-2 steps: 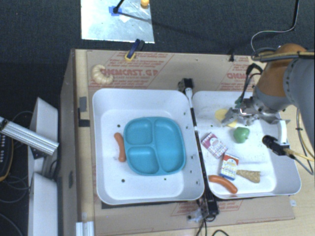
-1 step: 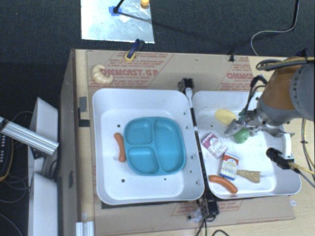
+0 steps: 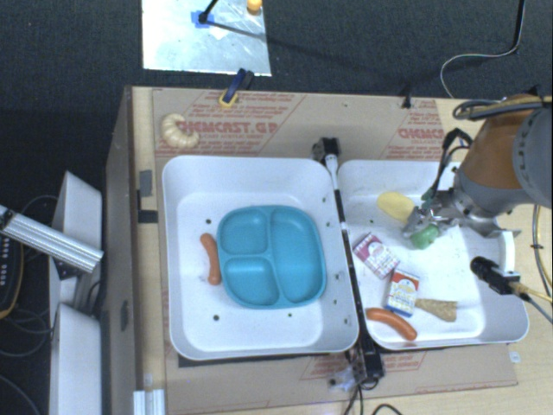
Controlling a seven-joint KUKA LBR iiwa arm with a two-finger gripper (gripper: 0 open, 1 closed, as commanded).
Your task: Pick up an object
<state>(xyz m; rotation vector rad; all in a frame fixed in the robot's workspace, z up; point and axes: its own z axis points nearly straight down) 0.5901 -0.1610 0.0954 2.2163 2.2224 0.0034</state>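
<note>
Two white bins sit side by side on the bench. Over the right bin (image 3: 497,318), near its far right corner, the gripper (image 3: 422,228) is down at a green object (image 3: 424,238); whether it grips that object cannot be told. A yellow piece (image 3: 396,204) lies just beside it toward the far edge. Nearer the front edge lie two small cartons (image 3: 376,256) (image 3: 402,293), a tan wedge (image 3: 436,309) and a sausage (image 3: 391,322). The left bin (image 3: 186,258) holds a blue divided plate (image 3: 270,255) with another sausage (image 3: 211,258) beside it.
</note>
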